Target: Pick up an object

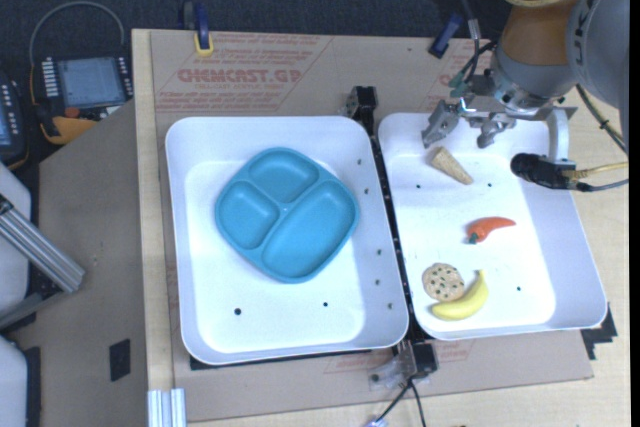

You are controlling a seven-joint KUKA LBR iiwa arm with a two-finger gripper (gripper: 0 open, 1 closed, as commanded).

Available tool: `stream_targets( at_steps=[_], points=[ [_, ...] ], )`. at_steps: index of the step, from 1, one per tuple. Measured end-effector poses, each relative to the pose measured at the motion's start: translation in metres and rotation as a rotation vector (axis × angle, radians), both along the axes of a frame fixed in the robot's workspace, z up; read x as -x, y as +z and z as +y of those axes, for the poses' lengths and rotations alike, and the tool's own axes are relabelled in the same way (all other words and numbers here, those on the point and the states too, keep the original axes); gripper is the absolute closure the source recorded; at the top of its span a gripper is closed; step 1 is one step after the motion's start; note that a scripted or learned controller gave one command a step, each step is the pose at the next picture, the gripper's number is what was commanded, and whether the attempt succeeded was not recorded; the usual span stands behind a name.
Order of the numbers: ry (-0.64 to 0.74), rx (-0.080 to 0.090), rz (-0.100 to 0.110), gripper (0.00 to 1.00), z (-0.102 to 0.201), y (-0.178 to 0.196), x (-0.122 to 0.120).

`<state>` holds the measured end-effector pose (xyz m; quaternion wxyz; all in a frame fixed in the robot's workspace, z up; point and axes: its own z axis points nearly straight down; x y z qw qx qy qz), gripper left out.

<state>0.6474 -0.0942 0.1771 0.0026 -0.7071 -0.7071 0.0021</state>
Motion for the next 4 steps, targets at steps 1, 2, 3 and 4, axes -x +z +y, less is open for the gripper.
stream_targets(
  at_steps=[1, 2, 3, 4],
  points=[
    [-0.001, 0.000, 0.002, 0.00, -0.007, -0.061, 0.005],
    [-0.001, 0.000, -0.002, 0.00, -0.007, -0.094, 0.006],
    [-0.001, 0.001, -0.007, 1.00, -0.006, -0.081, 0.004],
    [0.000, 0.003, -0.015, 1.00, -0.006, -0.018, 0.007]
  ],
)
